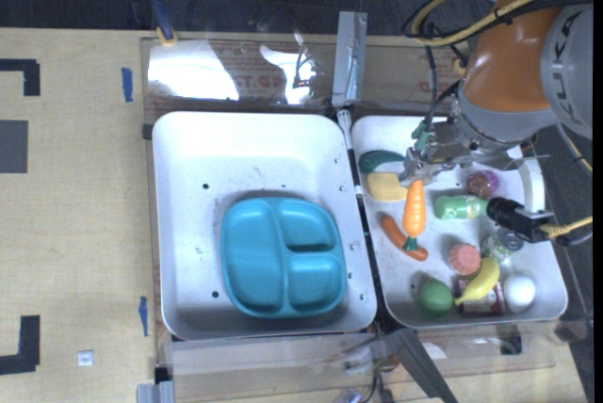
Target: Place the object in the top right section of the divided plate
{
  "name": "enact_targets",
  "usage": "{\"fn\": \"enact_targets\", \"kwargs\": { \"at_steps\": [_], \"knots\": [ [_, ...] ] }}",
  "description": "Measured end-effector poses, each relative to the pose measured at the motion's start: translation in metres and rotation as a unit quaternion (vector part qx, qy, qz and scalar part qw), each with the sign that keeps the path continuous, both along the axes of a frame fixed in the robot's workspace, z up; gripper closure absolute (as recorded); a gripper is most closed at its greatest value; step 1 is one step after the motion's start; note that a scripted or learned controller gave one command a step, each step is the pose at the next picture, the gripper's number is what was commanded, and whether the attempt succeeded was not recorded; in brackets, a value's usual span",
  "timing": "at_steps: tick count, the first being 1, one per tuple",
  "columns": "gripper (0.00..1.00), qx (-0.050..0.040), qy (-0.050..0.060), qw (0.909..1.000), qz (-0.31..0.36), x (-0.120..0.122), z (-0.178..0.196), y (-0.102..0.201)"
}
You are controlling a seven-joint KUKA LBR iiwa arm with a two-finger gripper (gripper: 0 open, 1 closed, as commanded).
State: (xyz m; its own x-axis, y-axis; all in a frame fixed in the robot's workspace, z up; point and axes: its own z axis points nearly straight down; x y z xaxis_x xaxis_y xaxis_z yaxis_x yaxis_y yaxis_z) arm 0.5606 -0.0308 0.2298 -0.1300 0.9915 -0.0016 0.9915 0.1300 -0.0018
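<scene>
Two white bins sit side by side on a pale wooden bench; the left bin (188,156) holds a blue divided plate (283,255), its sections bare; the right bin (556,298) is crowded with toy food. An orange carrot (414,207) hangs upright under the gripper (421,168), its top end seemingly pinched between the closed fingers, above the bin's left part, well apart from the plate; this is the object to carry over.

Around it lie a yellow piece (384,186), a dark green piece (380,160), a second carrot (403,237), a banana (480,281), a green ball (435,296), a white egg (520,290), a red disc (464,257) and a light green piece (459,206).

The carrot looks like light, stiff, smooth plastic; tapered, so it could slip or swing in a grip near the tip; a hold on the thicker upper part seems safest, and it should survive a short drop.

The arm's bulk hides the bin's upper right corner; the fingertips blur into wiring and the exact contact with the carrot is hard to make out; glare washes the clear panel behind the bins.
</scene>
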Motion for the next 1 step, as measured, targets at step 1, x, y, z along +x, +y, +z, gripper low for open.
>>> {"fn": "enact_targets", "kwargs": {
  "at_steps": [1],
  "knots": [
    [1.0,0.001,0.001,1.0,0.004,-0.0662,-0.0465,0.0265]
  ]
}}
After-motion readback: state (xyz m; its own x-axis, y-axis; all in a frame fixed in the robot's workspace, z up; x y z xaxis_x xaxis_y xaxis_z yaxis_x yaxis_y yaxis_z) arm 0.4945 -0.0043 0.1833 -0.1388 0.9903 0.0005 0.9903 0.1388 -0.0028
